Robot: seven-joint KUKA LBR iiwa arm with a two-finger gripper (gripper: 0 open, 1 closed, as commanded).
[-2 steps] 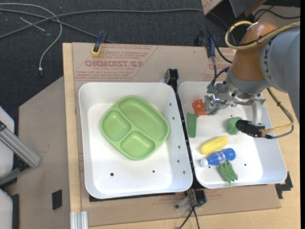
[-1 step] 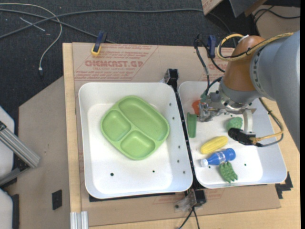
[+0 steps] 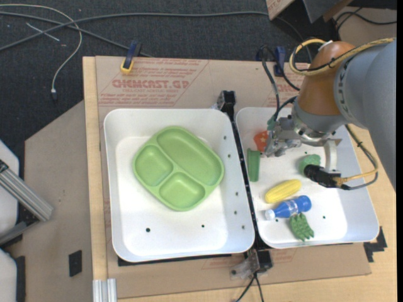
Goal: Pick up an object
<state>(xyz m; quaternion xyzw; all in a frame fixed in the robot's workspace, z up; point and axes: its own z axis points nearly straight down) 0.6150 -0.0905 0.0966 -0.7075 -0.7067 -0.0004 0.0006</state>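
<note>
Right bin (image 3: 352,228): yellow corn toy (image 3: 283,190) mid-bin, blue bottle (image 3: 289,207) just below it, green leafy toy (image 3: 301,226) nearest the front rim, green stick (image 3: 253,165) along the left wall, orange-red piece (image 3: 261,139) by the tool (image 3: 277,145), partly hidden. Tool low at the bin's upper left, above and left of the corn; state of the tool cannot tell, wrist covering it. Left bin (image 3: 119,187): green divided plate (image 3: 178,167). Cardboard (image 3: 151,80) on the desk printed "CHEMCAST GP", reversed.

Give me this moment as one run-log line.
arm over right bin | tool low by orange item | nothing seen held | green plate in left bin
</note>
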